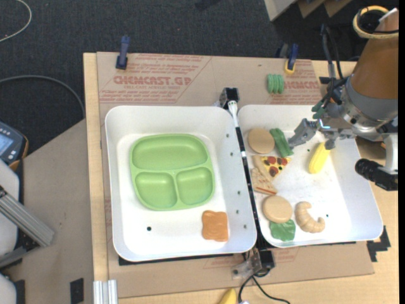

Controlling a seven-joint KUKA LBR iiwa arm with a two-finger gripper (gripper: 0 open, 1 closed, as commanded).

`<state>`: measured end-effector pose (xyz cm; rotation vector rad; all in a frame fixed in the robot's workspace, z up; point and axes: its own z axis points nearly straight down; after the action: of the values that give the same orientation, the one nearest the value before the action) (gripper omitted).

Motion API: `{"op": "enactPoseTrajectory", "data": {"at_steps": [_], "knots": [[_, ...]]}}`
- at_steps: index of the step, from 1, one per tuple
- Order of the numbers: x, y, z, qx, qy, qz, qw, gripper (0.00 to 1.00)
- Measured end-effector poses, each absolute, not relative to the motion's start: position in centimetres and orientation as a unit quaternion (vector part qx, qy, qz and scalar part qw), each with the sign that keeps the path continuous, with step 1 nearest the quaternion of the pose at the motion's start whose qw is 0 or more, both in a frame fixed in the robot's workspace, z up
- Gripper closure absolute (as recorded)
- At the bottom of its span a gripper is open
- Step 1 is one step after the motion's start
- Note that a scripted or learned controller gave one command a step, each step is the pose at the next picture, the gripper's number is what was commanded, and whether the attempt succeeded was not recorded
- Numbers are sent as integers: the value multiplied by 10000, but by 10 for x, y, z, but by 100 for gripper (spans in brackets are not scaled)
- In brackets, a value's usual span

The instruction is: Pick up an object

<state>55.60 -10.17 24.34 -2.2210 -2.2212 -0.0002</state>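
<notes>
Left bin: green divided tray centred, orange piece near the front right corner, bare floor along the walls. Right bin: food toys crowd its left half, namely a round bun, pizza slice, croissant; right half open. My hand hangs over the back area, next to the yellow banana; whether the hand is released or clenched I cannot tell.

The arm runs off the right edge, and its wrist covers part of the right bin's far corner.
</notes>
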Motion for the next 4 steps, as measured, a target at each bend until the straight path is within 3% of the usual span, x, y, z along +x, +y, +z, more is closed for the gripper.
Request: {"op": "enactPoseTrajectory", "data": {"at_steps": [1,2,3,4], "knots": [[485,-101,125,-7081,-7061,39,69,0],[490,-102,142,-7077,-7065,-7,-14,100],[479,-31,187,-7053,-7089,-17,-12,100],[479,51,184,-7049,-7093,-10,-1,100]]}}
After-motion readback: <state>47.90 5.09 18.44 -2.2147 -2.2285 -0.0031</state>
